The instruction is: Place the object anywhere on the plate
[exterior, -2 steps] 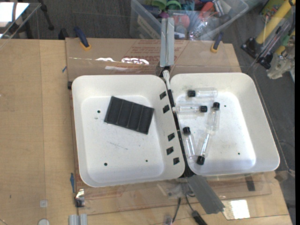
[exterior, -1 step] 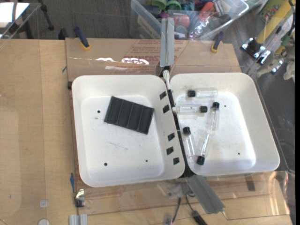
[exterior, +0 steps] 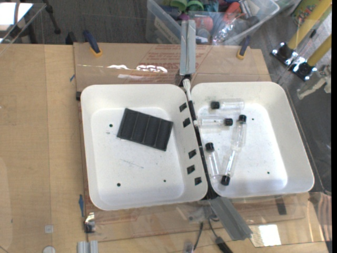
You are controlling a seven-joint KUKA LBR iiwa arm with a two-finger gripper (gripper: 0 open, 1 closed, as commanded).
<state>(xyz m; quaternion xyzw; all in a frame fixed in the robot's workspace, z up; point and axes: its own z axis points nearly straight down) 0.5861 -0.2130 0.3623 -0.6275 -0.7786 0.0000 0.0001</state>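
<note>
A: Where do things lie?
B: Several clear plastic vials with black caps (exterior: 227,121) lie in the right white bin (exterior: 295,141); the dark ribbed rectangular plate (exterior: 145,129) sits in the left white bin (exterior: 89,141).
A: The end effector?
B: Its state cannot be told. Round vials likely roll, spoiling a grasp.

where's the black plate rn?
In the camera view the black ribbed plate lies flat in the left bin, toward its upper middle, slightly rotated. The clear black-capped vials are across the divider in the right bin.
</note>
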